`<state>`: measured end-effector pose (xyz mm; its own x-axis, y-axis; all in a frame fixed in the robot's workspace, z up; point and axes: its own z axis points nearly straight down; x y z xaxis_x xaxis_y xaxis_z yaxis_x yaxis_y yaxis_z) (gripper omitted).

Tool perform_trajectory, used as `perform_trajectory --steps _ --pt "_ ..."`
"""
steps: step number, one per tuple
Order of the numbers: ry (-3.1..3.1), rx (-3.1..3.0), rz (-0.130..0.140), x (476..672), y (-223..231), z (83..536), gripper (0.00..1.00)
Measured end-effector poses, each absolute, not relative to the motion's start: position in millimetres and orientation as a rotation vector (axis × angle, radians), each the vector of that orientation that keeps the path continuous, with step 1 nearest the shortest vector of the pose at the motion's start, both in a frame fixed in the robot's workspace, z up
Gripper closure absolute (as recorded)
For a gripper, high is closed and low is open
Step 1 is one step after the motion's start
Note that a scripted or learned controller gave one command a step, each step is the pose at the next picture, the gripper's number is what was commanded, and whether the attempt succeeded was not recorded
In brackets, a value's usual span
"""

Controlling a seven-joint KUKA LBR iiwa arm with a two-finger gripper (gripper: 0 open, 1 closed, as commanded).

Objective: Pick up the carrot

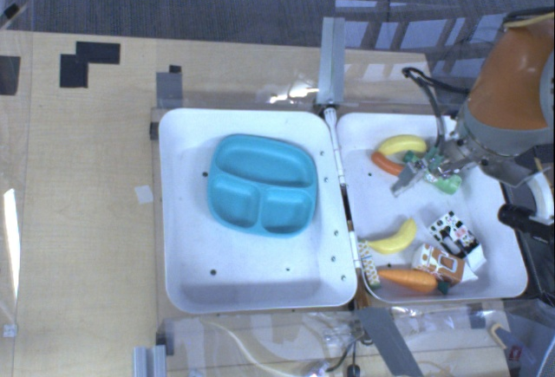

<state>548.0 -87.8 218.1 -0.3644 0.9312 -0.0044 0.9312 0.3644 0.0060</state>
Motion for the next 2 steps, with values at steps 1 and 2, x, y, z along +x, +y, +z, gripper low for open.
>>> perform_trajectory --steps 1,2 --pt "2.589 1.767 0.004 548.0 -88 218 0.0" --pt "2.588 1.757 0.008 550.2 -87 230 1.0"
